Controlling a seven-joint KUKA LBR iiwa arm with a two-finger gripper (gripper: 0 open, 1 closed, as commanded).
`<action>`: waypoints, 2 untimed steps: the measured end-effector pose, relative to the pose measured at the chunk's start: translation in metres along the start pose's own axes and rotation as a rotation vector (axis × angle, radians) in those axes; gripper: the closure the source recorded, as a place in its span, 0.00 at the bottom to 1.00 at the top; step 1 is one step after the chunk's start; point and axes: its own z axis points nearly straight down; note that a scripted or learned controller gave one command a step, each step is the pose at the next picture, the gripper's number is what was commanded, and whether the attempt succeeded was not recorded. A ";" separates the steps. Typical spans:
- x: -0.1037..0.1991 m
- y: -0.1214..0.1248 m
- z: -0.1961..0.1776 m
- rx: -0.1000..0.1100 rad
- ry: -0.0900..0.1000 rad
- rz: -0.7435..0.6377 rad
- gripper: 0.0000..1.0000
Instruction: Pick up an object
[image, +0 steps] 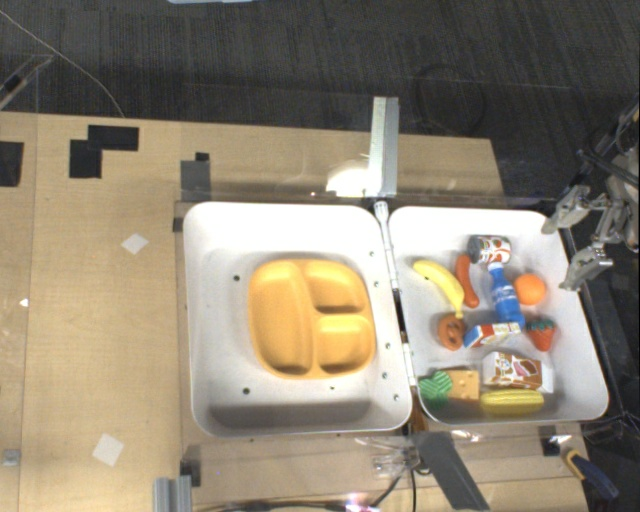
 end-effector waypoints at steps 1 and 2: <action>0.003 -0.001 0.110 -0.001 0.006 0.243 0.00; -0.002 0.011 0.183 0.001 0.005 0.764 0.00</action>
